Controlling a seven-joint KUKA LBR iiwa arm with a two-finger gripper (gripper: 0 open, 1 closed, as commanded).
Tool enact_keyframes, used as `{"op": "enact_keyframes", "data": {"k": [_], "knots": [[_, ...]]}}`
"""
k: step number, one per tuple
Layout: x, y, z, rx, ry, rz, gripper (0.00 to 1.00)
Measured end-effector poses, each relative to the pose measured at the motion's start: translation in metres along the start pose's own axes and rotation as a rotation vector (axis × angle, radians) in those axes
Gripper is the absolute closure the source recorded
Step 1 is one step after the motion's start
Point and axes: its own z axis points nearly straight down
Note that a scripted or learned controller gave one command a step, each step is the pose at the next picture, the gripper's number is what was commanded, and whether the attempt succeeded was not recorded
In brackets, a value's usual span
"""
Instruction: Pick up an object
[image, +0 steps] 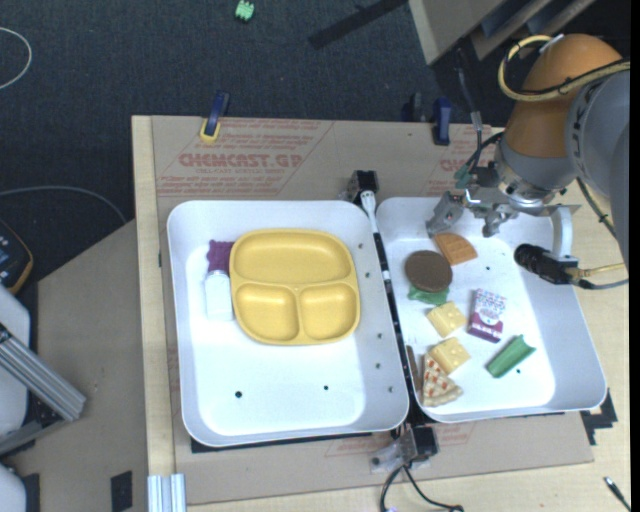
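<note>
The left bin carries a yellow divided tray at its centre. In the right bin, the orange cracker lies at 12 o'clock, just above the brown cookie. The gripper hovers over the cracker, fingers spread and holding nothing. To grasp well, I judge it should drop straight down, straddle the cracker and avoid the cookie.

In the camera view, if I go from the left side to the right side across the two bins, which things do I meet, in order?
White bottle → yellow divided tray → brown round cookie → pink packet → green piece. The purple item, cheese pieces, pizza slice and orange cracker overlap these in left-right position, so I leave them out.
</note>
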Motion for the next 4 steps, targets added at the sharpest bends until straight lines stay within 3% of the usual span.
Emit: {"op": "enact_keyframes", "data": {"k": [2, 3, 4], "knots": [[-0.002, 0.002, 0.063, -0.01, -0.003, -0.002, 0.0], [-0.004, 0.004, 0.048, -0.022, -0.008, -0.001, 1.0], [-0.001, 0.006, -0.017, -0.017, -0.003, -0.002, 1.0]]}}
